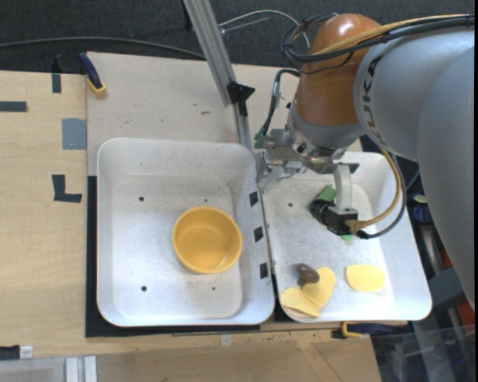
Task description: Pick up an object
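Note:
My gripper (269, 168) hangs over the upper left corner of the right bin (398, 293), close to the wall between the bins. Nothing shows in its grasp. A green thing (327, 192) lies just right of it, partly hidden by the wrist. Near the right bin's front edge lie a small brown object (307, 274), a yellow heart-shaped piece (323, 286), a flat yellow piece (300, 302) and a yellow slab (366, 278). A yellow bowl (207, 239) stands upright in the left bin (119, 213).
A grey metal pole (211, 46) slants down from the top to the bins' shared back corner. The arm's bulky grey body (430, 110) covers the right bin's far right side. A blue-and-yellow clamp (92, 75) sits at the bench's back left.

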You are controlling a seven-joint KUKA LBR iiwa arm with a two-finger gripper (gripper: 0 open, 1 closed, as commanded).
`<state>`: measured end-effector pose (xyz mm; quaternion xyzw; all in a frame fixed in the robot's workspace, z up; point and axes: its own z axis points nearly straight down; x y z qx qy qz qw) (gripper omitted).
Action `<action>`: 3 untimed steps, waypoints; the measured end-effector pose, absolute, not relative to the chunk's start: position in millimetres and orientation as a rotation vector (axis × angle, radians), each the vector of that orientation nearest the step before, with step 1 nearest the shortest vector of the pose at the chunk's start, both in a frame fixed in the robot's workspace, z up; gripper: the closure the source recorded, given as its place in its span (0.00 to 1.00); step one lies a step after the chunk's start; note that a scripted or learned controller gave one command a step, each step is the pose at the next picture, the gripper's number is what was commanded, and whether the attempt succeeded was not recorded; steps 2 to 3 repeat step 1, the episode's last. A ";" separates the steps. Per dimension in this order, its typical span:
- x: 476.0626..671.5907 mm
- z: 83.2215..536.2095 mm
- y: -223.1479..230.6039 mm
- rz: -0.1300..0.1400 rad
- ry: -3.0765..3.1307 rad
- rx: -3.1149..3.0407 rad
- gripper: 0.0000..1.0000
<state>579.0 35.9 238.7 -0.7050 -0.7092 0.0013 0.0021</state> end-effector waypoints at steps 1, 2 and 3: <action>557.4 241.1 80.3 0.003 -2.226 -2.212 1.00; 557.4 241.1 80.3 0.003 -2.226 -2.212 1.00; 557.4 241.1 80.3 0.003 -2.226 -2.212 1.00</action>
